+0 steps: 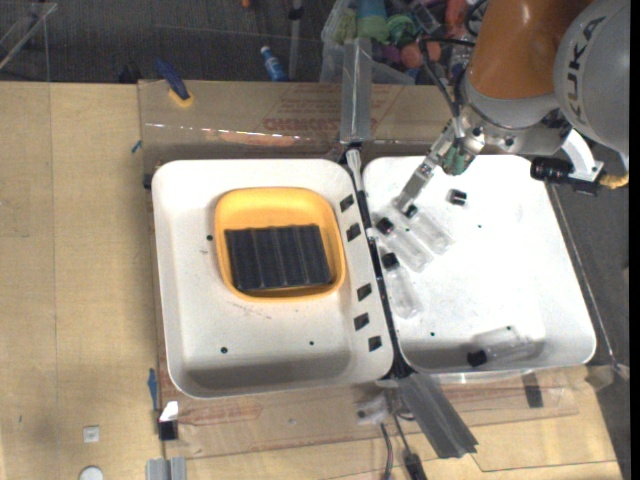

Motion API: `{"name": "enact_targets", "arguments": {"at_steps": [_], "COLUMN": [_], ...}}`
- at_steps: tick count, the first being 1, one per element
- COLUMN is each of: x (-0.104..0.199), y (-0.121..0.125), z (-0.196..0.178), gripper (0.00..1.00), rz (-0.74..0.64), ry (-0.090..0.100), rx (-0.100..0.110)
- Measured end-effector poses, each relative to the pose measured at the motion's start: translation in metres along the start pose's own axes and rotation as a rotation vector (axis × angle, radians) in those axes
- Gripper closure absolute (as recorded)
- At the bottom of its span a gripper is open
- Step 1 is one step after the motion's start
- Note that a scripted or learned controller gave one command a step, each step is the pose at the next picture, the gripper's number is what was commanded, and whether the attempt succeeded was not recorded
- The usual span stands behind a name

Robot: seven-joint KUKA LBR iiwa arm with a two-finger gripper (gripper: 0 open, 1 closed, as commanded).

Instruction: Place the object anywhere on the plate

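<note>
Camera view: my arm (545, 58) comes in from the upper right, orange band high over the far corner of the right bin (500, 268), wrist angled down and to the left. My gripper (405, 238) hangs low over the right bin's left side, just beside the divider between the two bins, tilted at a slant rather than straight down. It's clear plastic against white, so I can't tell how wide it is set; nothing visible is held in it. The black ridged object (278, 256) lies flat on the yellow plate (232, 208), roughly centred, inside the rim. The plate sits in the left bin (190, 318), toward its far half. My gripper is well apart from both. A small dark piece (456, 196) lies in the right bin near my wrist.
</note>
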State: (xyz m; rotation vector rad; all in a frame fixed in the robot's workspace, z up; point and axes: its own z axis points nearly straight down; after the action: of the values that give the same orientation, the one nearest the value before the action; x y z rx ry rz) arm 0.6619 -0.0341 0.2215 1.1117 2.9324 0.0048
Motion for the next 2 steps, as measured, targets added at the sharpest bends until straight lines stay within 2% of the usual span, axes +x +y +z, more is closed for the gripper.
{"name": "enact_targets", "arguments": {"at_steps": [1,2], "x": [-0.035,0.000], "y": [-0.039,-0.004], "z": [0.008,0.007], "gripper": [0.00,0.00], "rz": [0.010,-0.080], "ry": [-0.001,0.003], "rx": [0.001,0.002]}}
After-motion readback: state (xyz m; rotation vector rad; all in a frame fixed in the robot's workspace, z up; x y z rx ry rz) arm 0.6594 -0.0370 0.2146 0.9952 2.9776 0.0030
